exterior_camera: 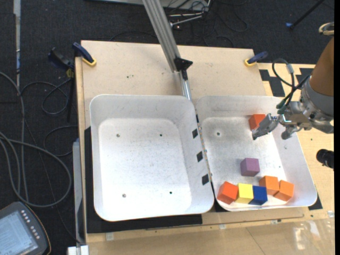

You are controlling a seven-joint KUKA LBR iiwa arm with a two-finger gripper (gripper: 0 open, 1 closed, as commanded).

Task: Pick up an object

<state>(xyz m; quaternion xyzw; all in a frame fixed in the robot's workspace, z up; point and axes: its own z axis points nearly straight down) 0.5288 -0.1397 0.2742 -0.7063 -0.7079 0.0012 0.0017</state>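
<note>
End effector (pixel 272 128) beside orange block (pixel 256 121), no legible writing

My robotics lab, my plywood bench (pixel 138 68) clamped at its corners, two white bins (pixel 106 116), loose cables (pixel 32 105) on dark carpet, teach pendant (pixel 18 232) nearby
</note>
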